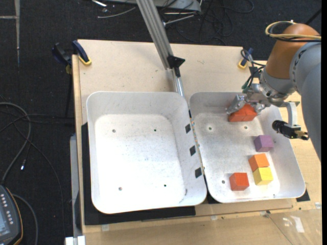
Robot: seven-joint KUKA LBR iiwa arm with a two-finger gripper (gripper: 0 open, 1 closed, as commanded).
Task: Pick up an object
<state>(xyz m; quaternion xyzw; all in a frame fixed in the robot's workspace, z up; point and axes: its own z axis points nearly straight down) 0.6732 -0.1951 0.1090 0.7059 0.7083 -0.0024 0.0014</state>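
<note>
We see the gripper (245,105) low over the right bin (214,137), its fingers pinching a red-orange block (242,114) near the bin's 12 o'clock edge. Toward 5 o'clock from it lie a purple cube (263,143), an orange cube (259,162), a yellow cube (263,175) and a red cube (238,181).

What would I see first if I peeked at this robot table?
Probably the big grey arm with its orange band reaching in from the right, its hand down on an orange-red block at the back of the right bin. Next, the bright blocks nearer the front: purple, orange, yellow and red.
</note>
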